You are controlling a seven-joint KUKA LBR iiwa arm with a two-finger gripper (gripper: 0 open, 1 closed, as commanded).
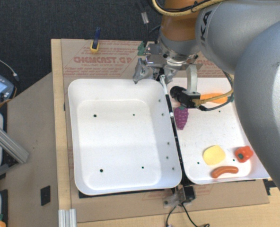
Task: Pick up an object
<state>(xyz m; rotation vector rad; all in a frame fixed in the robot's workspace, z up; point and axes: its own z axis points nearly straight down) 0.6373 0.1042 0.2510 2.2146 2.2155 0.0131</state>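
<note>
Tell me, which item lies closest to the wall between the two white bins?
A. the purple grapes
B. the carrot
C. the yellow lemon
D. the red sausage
A: the purple grapes lie right beside the dividing edge in the right bin, while the lemon, sausage and carrot sit farther right.

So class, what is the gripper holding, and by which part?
Nothing visible: the gripper hangs above the bins' far edge, with no object between its fingers.
</note>
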